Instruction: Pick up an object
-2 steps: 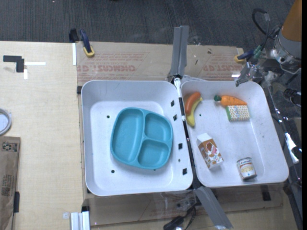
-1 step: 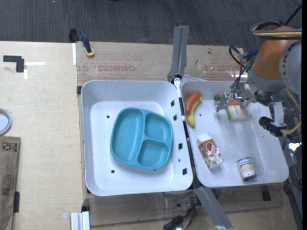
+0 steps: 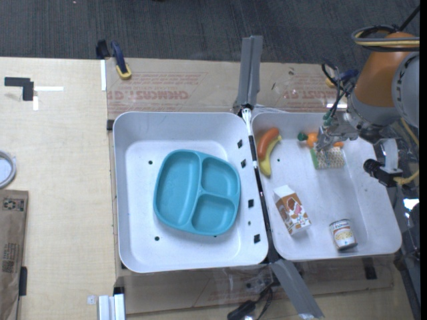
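My gripper (image 3: 326, 143) hangs low over the far part of the right bin (image 3: 373, 245), directly above and apparently touching a small speckled grey block (image 3: 330, 158). A small orange and green piece (image 3: 309, 139) lies just left of it. A yellow banana with an orange piece on it (image 3: 267, 151) rests by the bin's left wall. Further forward a small white and brown carton (image 3: 292, 210) lies on the floor of the bin, and a little can (image 3: 343, 235) sits near the front right corner.
The left bin (image 3: 133, 199) holds a blue divided plate (image 3: 197, 192). A grey post (image 3: 250, 69) rises behind the joint of the two bins. The arm's orange band (image 3: 380, 79) and cables stand over the right bin's far right corner.
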Tool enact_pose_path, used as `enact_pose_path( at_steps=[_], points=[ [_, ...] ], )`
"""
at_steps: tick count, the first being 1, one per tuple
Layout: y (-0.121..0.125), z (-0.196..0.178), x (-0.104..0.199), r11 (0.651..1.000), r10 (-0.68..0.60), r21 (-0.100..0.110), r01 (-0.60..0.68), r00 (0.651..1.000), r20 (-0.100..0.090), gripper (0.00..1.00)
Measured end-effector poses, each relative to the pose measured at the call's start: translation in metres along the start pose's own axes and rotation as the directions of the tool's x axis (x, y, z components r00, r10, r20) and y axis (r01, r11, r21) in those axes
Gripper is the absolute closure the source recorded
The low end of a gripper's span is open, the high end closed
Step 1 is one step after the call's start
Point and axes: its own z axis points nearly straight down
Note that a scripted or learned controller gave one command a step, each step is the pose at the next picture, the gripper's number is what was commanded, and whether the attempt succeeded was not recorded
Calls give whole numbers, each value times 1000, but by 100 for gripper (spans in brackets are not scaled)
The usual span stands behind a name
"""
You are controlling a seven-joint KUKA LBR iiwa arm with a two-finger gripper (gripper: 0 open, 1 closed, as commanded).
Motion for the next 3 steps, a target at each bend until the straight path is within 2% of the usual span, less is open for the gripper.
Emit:
enact_pose_path(
  at_steps=[1, 2, 3],
  points=[
    [0, 0, 0, 1000, 0, 0, 0, 1000, 0, 0],
    [0, -10, -1, 1000, 2, -2, -2, 1000, 1, 100],
    [0, -10, -1, 1000, 3, -1, -3, 1000, 1, 0]
  ],
)
